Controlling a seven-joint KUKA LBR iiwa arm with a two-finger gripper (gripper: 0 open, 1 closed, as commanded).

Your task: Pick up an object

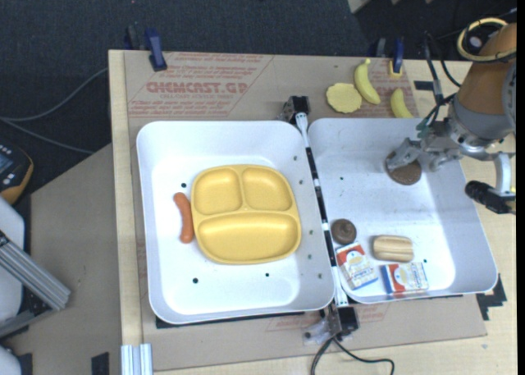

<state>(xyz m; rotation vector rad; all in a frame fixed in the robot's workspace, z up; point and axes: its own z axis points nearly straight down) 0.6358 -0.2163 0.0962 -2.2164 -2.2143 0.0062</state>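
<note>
My gripper (408, 157) hangs low over the back middle of the right bin (459, 226), at the end of the grey arm with the orange band (484, 90). A brown round disc (404, 173) lies on the bin floor right at the gripper's tip, partly covered by it. Whether the gripper touches the disc cannot be told. Toward the front of the same bin lie a dark brown round cookie (343, 230), a tan bread roll (392, 248) and two small cartons (358, 267), (406, 277).
The left bin (164, 160) holds a yellow divided plate (244, 213) with an orange sausage (184, 217) beside it. Behind the right bin, on the bench, lie two bananas (367, 82), (399, 103) and a yellow round piece (344, 98). Cables hang near the arm.
</note>
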